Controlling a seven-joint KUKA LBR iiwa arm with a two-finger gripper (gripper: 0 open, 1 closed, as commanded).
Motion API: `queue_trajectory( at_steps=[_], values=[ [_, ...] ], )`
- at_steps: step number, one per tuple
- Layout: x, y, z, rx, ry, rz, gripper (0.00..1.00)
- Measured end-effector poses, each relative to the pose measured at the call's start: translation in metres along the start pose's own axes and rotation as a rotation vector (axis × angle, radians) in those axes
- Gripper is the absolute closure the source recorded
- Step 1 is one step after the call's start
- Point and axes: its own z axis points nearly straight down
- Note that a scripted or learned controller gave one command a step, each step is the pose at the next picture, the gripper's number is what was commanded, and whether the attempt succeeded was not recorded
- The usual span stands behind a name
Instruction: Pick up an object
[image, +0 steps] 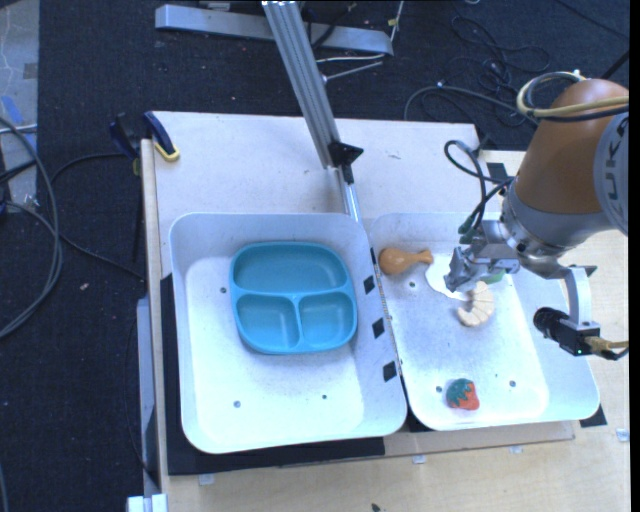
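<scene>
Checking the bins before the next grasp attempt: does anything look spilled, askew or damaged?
Nothing stands out. The blue divided plate lies flat in the left bin. The drumstick toy, pale shrimp-like piece and strawberry lie loose in the right bin.

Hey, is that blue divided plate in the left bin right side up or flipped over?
Right side up: the plate lies flat in the left bin, its three compartments facing up.

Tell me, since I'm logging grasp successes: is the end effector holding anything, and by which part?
Cannot be told. The end effector sits low over the right bin, just above the pale croissant-like piece, with no object visible between its fingers.
</scene>
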Motion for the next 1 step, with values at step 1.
queue_trajectory(
  at_steps=[1],
  values=[
    [0.0546, -0.0036, -0.0086, -0.001, 0.0, -0.001, 1.0]
  ],
)
